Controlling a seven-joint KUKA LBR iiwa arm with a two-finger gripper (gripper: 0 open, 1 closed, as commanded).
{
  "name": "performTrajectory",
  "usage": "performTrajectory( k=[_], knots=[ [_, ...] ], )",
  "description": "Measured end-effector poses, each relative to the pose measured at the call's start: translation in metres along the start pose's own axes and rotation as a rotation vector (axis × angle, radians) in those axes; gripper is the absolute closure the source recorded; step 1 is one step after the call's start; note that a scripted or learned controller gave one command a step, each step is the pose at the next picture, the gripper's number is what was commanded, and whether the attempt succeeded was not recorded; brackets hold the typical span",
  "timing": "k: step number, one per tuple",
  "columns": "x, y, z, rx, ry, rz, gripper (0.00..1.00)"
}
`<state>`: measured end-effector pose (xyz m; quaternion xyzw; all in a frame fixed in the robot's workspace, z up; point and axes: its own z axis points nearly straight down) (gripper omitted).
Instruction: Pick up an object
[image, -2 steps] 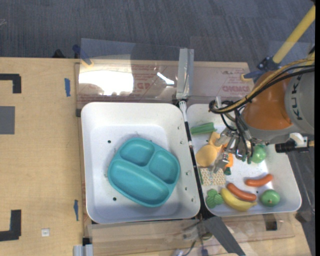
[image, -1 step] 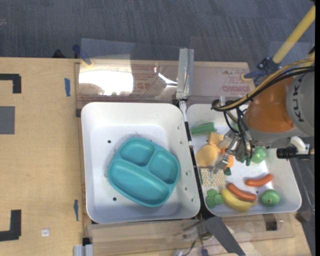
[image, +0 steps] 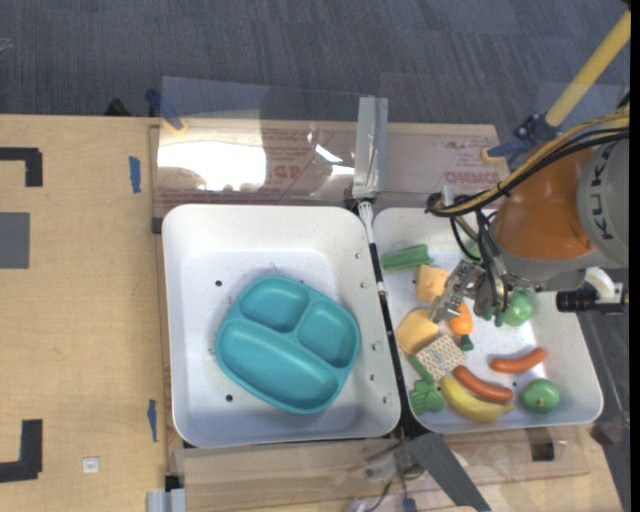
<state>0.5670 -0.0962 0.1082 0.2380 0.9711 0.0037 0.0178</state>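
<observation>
1. In the left bin (image: 190, 240) lies one teal divided plate (image: 288, 343) with three compartments, set toward the bin's near edge
2. The right bin (image: 585, 400) holds the toy food, counted as far as it can be made out: one green pod (image: 404, 258) at the far left corner, two yellow cheese wedges (image: 431, 283), one small orange piece (image: 460, 324), one speckled cracker (image: 441, 355), two sausages (image: 518, 361), one banana (image: 470, 402), one green apple (image: 541, 396) near the near right corner, one green leafy piece (image: 428, 398) at the near left corner, and one green round piece (image: 518, 311)
3. The pincer (image: 478, 298) hangs over the middle of the right bin; whether its fingers are apart or together cannot be told
4. The small orange piece lies just beside the pincer on its near left side; one cheese wedge sits to its left and the green round piece to its right; nothing is visibly clamped
</observation>
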Motion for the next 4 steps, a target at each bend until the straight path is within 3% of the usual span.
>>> performTrajectory(
  k=[1,2,3,4],
  knots=[
    [-0.003,0.066,-0.143,0.007,0.016,0.076,1.0],
    [-0.001,0.062,-0.137,0.015,0.028,0.079,0.0],
    [-0.004,0.003,-0.013,0.021,0.039,0.075,0.0],
    [0.0,-0.015,0.012,0.003,0.011,0.17,0.0]
  ],
)
